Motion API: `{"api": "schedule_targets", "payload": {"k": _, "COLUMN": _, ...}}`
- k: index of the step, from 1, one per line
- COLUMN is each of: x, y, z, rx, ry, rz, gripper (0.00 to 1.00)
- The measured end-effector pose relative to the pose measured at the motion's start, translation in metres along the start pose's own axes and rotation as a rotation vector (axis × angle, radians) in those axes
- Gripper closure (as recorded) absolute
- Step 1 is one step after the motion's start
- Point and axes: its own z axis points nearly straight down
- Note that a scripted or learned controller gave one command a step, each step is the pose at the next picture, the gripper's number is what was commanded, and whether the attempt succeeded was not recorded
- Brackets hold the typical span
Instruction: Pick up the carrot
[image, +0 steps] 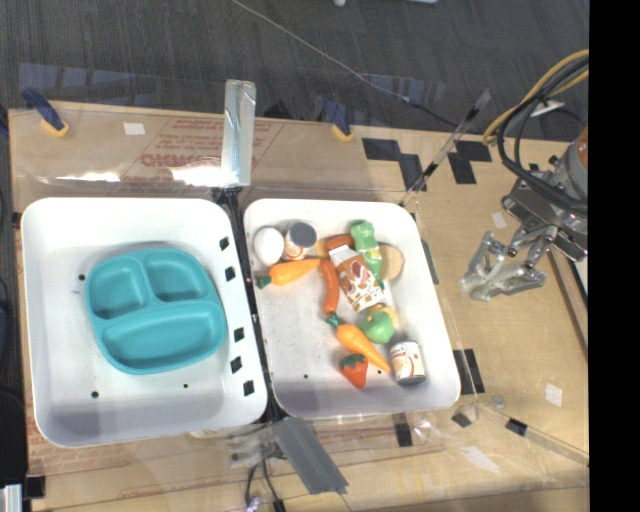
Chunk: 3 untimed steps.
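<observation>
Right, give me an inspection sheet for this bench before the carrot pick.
Surface: bench, two white bins side by side.
Job's things: carrot in right bin, near its front; a second carrot-like piece near the divider.
Clutter: teal divided plate in left bin; carton, small can, strawberry.
Gripper: gripper outside the bins, right of them, over the bench.
Cables: yellow and black cables top right.
Surroundings: dark floor.
</observation>
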Motion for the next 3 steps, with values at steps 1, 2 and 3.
{"api": "schedule_targets", "payload": {"k": 1, "x": 0.005, "y": 0.007, "z": 0.055, "rx": -0.004, "ry": 0.000, "rz": -0.133, "gripper": 1.00}}
{"api": "schedule_targets", "payload": {"k": 2, "x": 0.008, "y": 0.010, "z": 0.059, "rx": -0.003, "ry": 0.000, "rz": -0.151, "gripper": 1.00}}
{"api": "schedule_targets", "payload": {"k": 3, "x": 0.008, "y": 0.010, "z": 0.039, "rx": -0.001, "ry": 0.000, "rz": -0.144, "gripper": 1.00}}
